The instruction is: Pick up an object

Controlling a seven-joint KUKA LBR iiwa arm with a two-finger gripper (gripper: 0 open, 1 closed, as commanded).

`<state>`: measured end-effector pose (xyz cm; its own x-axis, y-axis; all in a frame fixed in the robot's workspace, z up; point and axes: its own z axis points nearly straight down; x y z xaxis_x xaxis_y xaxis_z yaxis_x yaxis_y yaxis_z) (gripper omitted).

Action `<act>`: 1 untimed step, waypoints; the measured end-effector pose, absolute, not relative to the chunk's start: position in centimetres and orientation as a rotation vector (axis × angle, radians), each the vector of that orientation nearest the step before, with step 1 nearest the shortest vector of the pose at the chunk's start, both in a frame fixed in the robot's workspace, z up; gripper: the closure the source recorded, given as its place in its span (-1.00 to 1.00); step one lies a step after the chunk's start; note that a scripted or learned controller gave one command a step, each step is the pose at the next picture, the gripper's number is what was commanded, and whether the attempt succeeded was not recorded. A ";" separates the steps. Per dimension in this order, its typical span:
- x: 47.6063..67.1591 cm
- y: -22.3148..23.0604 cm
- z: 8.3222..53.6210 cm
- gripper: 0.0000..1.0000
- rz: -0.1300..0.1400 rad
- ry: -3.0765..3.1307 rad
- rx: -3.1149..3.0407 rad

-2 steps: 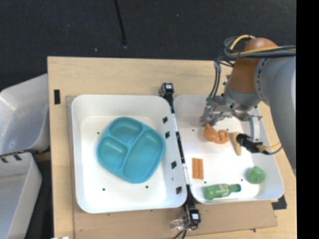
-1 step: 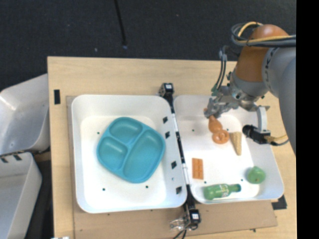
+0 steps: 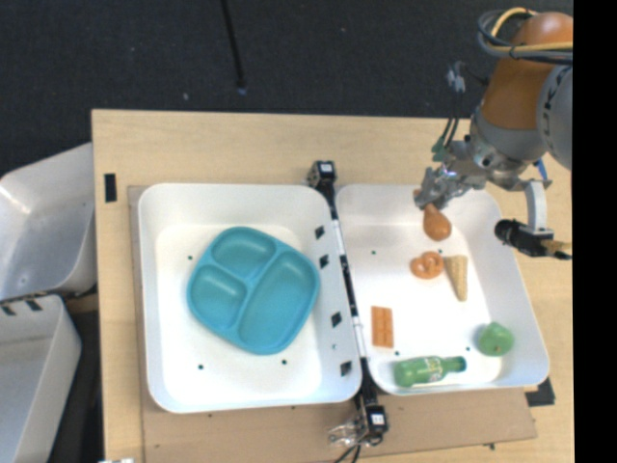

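**A:** From the camera above, where are you?

**B:** My grey arm with its orange band (image 3: pixel 516 85) comes in from the right, and my fingers (image 3: pixel 439 189) hang over the far part of the right shallow white plastic bin (image 3: pixel 516 297). They are small and dark from up here, so I cannot tell whether they are spread or closed.

**A:** What is nearest them?

**B:** A small orange-brown egg-shaped object (image 3: pixel 438 225) lies just below my fingers. It seems to be touching the tips or very near them, but nothing shows it between them.

**A:** And the rest of that bin?

**B:** An orange ring-shaped piece like a doughnut (image 3: pixel 427 265) sits just beside a tan cone-shaped piece (image 3: pixel 458 276). Nearer the divider lies a flat orange rectangular bar (image 3: pixel 383 327). Along the near edge, a green plastic bottle with a white label (image 3: pixel 430 369) lies on its side, and a round green apple-like object (image 3: pixel 496 339) sits in the near right corner.

**A:** The other bin?

**B:** The left white bin (image 3: pixel 164 365) holds a blue plastic tray with three compartments (image 3: pixel 254 289), lying flat. Both bins rest on the light wooden tabletop (image 3: pixel 212 148).
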<state>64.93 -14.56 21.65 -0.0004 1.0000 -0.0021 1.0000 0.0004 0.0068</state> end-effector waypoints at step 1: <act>65.0 -14.7 26.5 1.00 0.006 2.220 2.214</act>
